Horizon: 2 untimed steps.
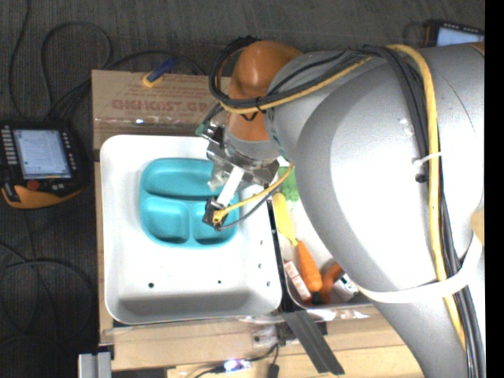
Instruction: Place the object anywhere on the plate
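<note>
Readable markings around my bench

The only lettering I can make out is a row of faded red capitals printed across the cardboard sheet [150, 105] behind my left bin [118, 235]; glare and blur leave the word itself unreadable to me. My pendant [38, 160] on the floor at the far left has a lit screen with rows of lines, too small for me to read. A small packet [293, 277] in the right bin carries red and white print, and I cannot tell what it says either.
</note>
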Tool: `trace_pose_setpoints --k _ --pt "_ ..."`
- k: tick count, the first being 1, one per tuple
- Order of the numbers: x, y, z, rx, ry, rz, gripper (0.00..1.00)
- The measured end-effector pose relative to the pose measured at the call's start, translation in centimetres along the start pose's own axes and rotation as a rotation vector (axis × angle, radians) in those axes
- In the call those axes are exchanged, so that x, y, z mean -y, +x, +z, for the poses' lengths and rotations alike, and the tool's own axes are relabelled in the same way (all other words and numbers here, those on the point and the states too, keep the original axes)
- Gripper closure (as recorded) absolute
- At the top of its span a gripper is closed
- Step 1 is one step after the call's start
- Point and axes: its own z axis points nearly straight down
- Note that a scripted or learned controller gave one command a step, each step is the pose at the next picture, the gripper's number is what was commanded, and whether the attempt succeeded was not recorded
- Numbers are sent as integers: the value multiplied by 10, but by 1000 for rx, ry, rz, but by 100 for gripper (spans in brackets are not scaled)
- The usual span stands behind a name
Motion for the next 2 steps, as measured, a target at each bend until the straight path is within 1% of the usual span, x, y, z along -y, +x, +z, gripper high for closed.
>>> trace_pose_setpoints --k 1,2 --pt "-48 18 7 0 -1 -68 100" --pt "-48 19 7 0 -2 -68 0"
